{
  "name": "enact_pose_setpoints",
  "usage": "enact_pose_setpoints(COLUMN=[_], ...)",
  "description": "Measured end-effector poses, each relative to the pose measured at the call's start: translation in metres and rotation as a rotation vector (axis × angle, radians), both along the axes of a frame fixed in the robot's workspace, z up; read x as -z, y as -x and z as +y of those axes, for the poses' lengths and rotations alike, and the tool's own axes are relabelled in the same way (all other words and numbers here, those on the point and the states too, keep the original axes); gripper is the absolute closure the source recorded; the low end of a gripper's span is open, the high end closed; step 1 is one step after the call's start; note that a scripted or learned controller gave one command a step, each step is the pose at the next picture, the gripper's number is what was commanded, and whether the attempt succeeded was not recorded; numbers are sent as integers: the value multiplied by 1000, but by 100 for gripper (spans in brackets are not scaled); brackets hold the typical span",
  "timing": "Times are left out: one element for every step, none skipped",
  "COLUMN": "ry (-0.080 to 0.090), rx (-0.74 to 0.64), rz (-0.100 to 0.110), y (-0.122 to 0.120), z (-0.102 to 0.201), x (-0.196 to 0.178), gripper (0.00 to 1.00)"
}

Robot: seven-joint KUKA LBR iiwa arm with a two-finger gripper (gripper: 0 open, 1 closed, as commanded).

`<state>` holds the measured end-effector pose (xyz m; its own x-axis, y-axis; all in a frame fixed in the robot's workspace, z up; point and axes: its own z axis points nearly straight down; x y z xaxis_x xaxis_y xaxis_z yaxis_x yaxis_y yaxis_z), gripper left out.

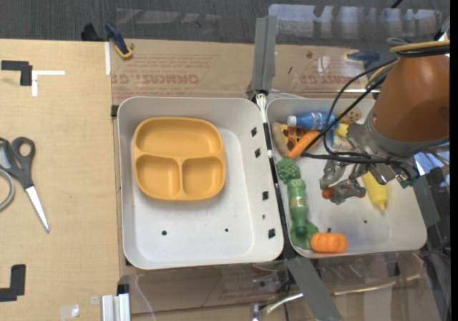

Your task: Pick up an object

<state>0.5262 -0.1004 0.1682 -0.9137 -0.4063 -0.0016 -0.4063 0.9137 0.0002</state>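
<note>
The gripper (342, 189) hung low in the right bin (408, 237); I couldn't tell its state. It ought to centre over the banana (377, 193) before closing.

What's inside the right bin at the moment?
The right bin holds a green bottle, an orange pumpkin, a yellow piece, a carrot and a blue item. The arm covers the bin's far right part.

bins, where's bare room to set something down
Left white bin: bare floor in front of and right of the yellow divided plate. Right white bin: crowded at its back and left by the green plastic bottle, orange toy pumpkin and the gripper.
</note>
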Motion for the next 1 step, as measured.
enact_pose_setpoints(ry=[-1], rx=[-11], rz=[-4], y=[-51], z=[69], x=[-58], gripper=[100])
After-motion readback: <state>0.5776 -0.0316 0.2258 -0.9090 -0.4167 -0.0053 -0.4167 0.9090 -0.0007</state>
